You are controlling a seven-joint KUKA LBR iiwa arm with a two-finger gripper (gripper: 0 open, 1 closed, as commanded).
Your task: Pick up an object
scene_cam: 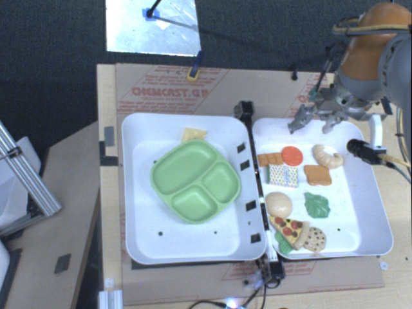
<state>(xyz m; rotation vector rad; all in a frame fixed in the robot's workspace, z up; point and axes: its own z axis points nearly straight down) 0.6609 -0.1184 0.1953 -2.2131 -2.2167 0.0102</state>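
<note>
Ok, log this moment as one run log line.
gripper: open, above right bin far edge | holding: nothing | croissant: in bin, untouched

— What sort of place is this?
— A robot lab, I'd say: a grey arm (386, 50) over two white bins (138, 192), toy food (293, 232), cardboard-covered table (167, 89), loose cables (380, 156).

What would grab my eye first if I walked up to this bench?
Probably the big green divided plate lying in the left bin. Next, the cluster of toy food in the right bin: a red tomato slice, a croissant, a pizza slice. Above them, the robot's hand hangs over that bin's far edge.
</note>
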